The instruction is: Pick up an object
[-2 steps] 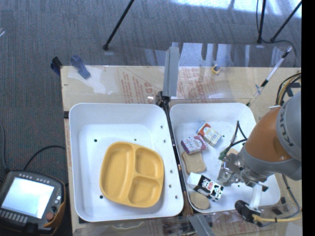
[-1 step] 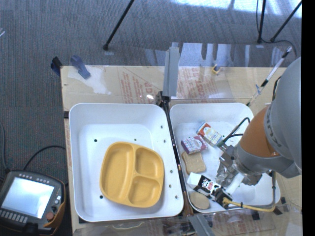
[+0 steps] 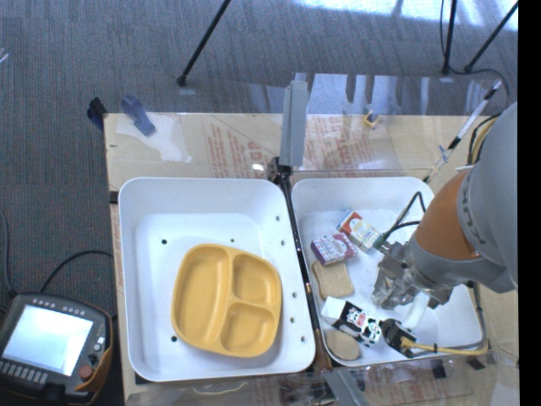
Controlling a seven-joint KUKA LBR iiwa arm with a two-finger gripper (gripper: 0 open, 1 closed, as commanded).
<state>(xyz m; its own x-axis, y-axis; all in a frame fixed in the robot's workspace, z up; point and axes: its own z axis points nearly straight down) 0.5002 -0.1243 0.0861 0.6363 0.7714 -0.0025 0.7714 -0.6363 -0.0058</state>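
My gripper (image 3: 389, 297) is low inside the right bin (image 3: 406, 189), over its bare middle floor. To its left lie a slice of toast (image 3: 332, 280) and a small purple box (image 3: 331, 249). A white, orange and green carton (image 3: 360, 230) lies up and to the left of the gripper. A black-and-white cow-patterned toy (image 3: 355, 320) sits just below and left of the gripper, near the front wall. A round tan biscuit (image 3: 342, 343) lies in the front left corner. I see nothing between the gripper's tips.
The left bin (image 3: 144, 227) holds a yellow divided plate (image 3: 226, 299). A grey upright post (image 3: 294, 125) stands behind the seam between the bins. The arm's grey and orange body (image 3: 473, 227) covers the right bin's right side.
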